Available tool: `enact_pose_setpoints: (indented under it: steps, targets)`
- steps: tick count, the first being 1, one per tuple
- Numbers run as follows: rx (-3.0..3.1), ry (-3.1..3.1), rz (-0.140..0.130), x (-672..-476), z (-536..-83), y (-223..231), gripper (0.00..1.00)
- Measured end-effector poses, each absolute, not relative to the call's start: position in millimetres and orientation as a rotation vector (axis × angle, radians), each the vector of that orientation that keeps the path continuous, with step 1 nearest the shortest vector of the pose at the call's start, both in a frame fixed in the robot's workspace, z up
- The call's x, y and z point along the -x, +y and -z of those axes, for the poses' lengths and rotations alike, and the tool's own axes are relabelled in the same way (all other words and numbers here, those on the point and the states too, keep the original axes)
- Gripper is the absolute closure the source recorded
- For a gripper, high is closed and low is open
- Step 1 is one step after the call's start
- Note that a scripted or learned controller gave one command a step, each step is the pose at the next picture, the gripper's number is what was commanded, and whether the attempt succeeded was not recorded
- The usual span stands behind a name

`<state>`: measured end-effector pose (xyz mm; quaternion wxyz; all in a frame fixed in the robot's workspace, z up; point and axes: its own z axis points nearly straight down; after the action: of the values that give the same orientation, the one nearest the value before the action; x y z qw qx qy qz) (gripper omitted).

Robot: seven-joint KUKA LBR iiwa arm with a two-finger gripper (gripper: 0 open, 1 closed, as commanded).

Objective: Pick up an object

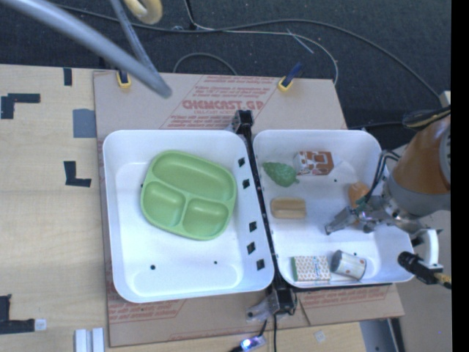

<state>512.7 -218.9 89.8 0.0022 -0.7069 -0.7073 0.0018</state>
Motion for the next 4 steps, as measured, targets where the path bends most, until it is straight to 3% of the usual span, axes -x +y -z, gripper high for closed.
enact_pose_setpoints:
  steps: [1, 4]
  targets:
    - [2.217, -2.221, -0.001, -513.8, -102.3, -217.9, 1.0]
    - [2.221, -2.227, 0.002, -535.6, -276.5, -214.5, 1.0]
